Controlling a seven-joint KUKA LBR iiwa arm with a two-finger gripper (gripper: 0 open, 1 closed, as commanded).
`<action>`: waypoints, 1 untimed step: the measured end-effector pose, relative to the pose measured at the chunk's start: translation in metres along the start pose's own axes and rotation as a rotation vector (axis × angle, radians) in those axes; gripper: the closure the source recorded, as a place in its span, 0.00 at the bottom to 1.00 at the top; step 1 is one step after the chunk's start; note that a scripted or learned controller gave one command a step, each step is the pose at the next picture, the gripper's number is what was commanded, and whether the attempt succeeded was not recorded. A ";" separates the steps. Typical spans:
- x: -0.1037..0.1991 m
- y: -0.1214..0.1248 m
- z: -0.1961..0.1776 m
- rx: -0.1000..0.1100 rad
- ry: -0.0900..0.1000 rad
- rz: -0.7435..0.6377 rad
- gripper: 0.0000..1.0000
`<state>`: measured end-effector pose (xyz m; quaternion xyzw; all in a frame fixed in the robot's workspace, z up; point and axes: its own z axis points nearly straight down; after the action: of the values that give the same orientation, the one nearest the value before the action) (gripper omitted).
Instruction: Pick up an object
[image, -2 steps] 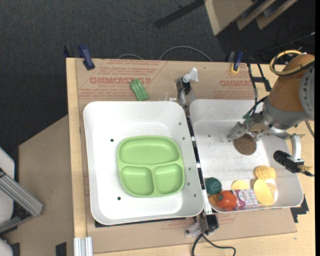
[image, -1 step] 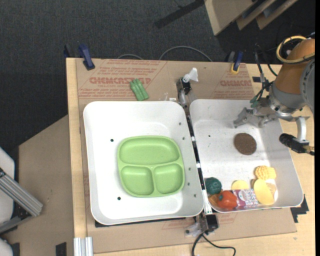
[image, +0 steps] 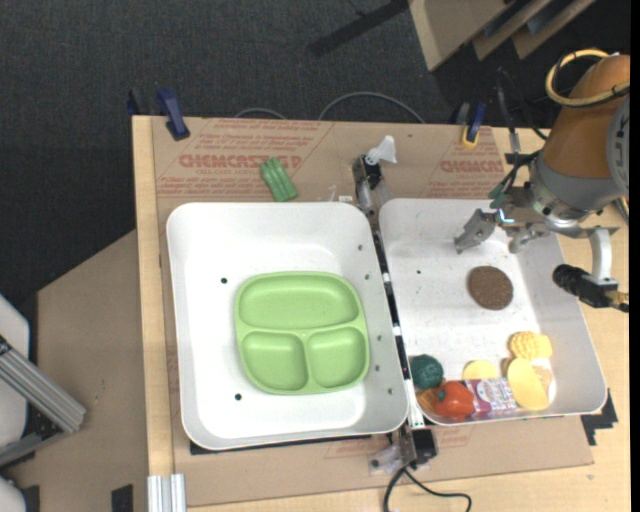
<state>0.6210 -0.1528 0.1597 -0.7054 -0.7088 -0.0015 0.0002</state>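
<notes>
Gripper (image: 497, 228) hangs over the far part of the right bin (image: 440, 225), its two grey fingers spread apart with nothing between them. Just nearer the camera than the fingertips lies a brown round cookie (image: 491, 287), flat on the bin floor and apart from them; being a disc, it has no long axis or pointing direction that can be told. It looks dark brown and speckled.

Other objects cluster in the near corner of the same bin: a yellow ridged piece (image: 529, 346), a pale yellow oval piece (image: 529, 383), a small yellow block (image: 481, 370), a red tomato-like item (image: 455, 398), a dark green item (image: 427, 371) and a pink wrapper (image: 494, 397). These sit well apart from the cookie, and nothing lies between it and the fingers.

A green divided plate (image: 300, 330) rests in the left bin (image: 195, 300).
</notes>
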 end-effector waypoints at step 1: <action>-0.034 -0.024 0.078 0.003 -0.004 0.007 0.00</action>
<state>0.5977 -0.1871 0.0819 -0.7080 -0.7062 0.0013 -0.0002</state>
